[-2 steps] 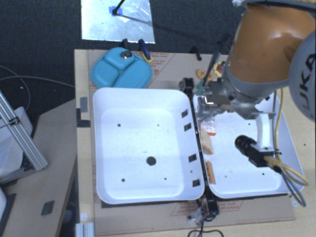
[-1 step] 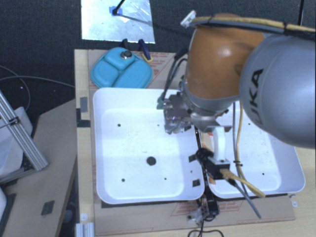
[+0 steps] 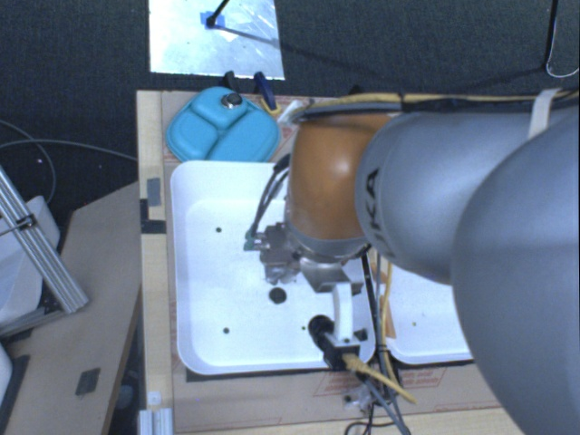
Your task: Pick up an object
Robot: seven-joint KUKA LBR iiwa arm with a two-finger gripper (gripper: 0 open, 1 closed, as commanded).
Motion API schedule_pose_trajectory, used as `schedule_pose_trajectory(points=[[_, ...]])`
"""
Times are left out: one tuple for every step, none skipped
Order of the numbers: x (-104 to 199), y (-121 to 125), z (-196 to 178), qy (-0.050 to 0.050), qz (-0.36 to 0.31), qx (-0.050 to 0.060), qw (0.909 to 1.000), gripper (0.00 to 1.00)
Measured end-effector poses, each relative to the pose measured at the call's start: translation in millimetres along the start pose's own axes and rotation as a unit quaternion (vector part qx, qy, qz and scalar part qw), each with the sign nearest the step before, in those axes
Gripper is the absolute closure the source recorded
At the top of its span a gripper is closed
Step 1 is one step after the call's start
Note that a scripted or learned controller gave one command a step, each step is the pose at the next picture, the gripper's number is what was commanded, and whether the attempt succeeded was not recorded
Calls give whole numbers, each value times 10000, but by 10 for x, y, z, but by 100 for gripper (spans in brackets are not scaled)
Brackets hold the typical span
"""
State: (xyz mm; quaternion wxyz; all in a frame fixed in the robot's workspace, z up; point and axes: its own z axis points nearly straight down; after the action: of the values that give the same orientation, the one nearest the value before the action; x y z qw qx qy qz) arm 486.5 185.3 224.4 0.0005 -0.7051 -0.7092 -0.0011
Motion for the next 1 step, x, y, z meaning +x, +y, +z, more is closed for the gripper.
schedule_pose_trajectory(points=[[311, 844, -1749, 16, -1, -90, 10000, 100]])
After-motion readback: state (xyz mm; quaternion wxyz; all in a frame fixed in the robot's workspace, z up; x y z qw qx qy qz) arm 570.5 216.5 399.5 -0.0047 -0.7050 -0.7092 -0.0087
